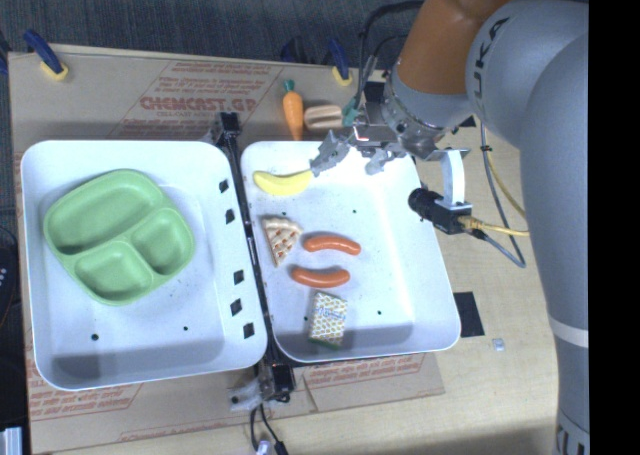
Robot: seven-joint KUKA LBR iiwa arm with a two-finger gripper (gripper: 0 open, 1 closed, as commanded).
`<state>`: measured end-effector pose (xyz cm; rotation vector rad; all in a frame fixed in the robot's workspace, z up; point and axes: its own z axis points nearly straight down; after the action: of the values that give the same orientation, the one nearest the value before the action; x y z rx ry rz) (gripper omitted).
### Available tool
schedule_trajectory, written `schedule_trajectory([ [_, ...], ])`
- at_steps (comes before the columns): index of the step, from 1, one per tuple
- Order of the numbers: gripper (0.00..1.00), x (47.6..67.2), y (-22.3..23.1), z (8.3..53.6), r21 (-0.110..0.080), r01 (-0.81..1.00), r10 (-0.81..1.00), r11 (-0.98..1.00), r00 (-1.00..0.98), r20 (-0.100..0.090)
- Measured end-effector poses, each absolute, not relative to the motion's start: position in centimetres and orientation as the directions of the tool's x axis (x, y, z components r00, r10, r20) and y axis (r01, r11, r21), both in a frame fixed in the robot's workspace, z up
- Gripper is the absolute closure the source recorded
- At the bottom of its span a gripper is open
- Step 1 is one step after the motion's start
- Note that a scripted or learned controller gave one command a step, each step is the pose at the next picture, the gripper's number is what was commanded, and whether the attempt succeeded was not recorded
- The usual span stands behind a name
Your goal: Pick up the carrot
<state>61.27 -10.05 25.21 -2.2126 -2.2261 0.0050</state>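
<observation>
The left bin [40, 243] carries a green divided plate [118, 233]. Just beyond the far rim of the right bin [420, 273], on the brown cardboard of the tabletop [150, 93], lies the carrot [292, 113]: small, orange, with a green tuft at its far end, its long axis running away from the camera towards the back edge. A tan, bun-like piece [322, 118] sits just beside it on the right.

The jaws [352, 153] hang over the far part of the right bin, spread fairly wide with nothing between them. The carrot lies to their left and a little farther back, outside the bin, so the coming move likely calls for a shift that way, across the rim.
</observation>
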Motion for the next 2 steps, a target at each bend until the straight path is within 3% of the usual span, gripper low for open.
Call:
schedule_trajectory([
  [1,0.00,66.0,-10.6,9.8,0.007,0.999,0.999,-0.043,0.043,0.002],
  [2,0.00,60.9,-12.7,9.1,-0.005,0.995,0.995,-0.101,0.101,0.000],
])
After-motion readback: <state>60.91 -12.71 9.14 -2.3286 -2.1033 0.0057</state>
